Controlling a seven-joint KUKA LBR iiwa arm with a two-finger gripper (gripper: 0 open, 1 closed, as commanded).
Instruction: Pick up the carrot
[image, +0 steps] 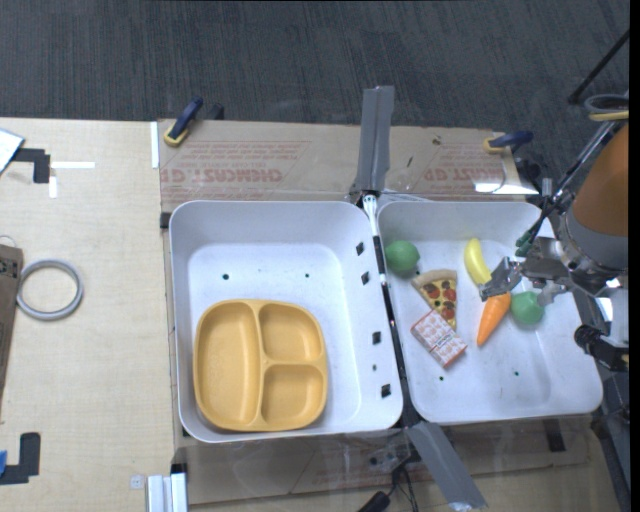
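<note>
We log the gripper (512, 282) low over the right bin (560, 400) — fingers parted a little, one fingertip (497, 290) at the carrot's top end; whether they grip it, we cannot tell. The carrot (491, 318) lies tilted, tip toward the near wall. Near to far around it: a red-and-white box (439, 338), a pizza slice (439, 292), a green ball (527, 310) just beside the carrot, a banana (476, 261), a lime (402, 256). In the left bin (200, 230) — a yellow divided plate (262, 364).
</note>
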